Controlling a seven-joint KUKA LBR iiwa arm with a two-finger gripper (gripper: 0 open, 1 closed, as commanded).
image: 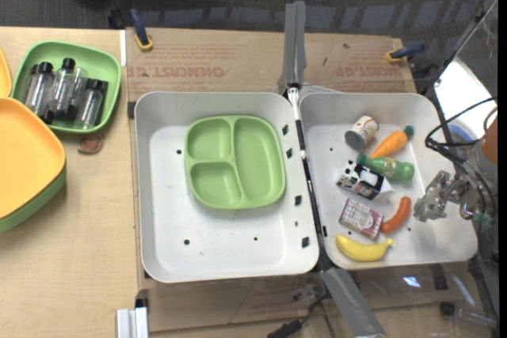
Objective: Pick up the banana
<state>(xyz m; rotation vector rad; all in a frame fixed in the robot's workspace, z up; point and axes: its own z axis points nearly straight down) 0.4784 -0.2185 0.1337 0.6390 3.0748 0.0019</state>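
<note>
Banana (364,248) is seen lying in the right bin (444,249), apart from the gripper (434,200), whose opening cannot be told.

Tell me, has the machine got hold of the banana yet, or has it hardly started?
Hardly started, by the look of it. The banana lies on the floor of the right bin, near its front edge, just below a small pink packet. The gripper sits over the bin's right side, apart from the banana. Left to do: reach the banana, close on it and lift.
</note>
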